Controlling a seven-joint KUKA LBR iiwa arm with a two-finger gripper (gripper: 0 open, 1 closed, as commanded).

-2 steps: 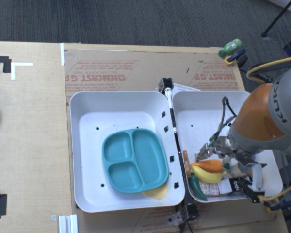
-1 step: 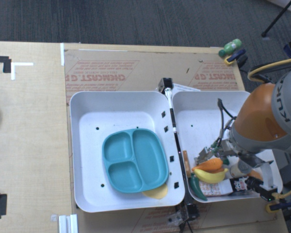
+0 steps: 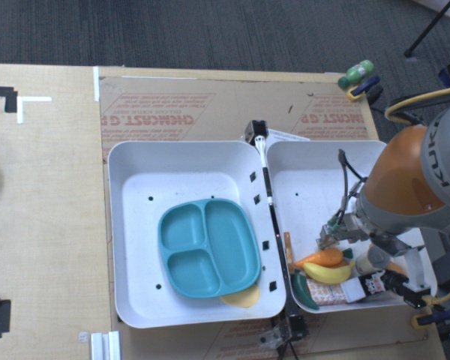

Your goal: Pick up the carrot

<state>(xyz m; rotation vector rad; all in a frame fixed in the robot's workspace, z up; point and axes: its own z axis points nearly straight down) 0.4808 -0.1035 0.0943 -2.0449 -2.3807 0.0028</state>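
Note:
The orange carrot [image 3: 324,259] lies in the right bin [image 3: 304,175], near its front edge, resting on a yellow banana [image 3: 328,273]. My gripper [image 3: 335,233] hangs just above and behind the carrot, close to its upper edge. The arm's orange band and grey wrist cover the bin's right part and hide the gripper's lower parts.
A teal three-compartment plate [image 3: 208,247] lies in the left bin [image 3: 135,201], with a yellow item [image 3: 242,298] peeking out under its front edge. A dark green thing [image 3: 304,291] and a printed card [image 3: 337,295] lie beside the banana. Cables [image 3: 346,175] rise from the wrist.

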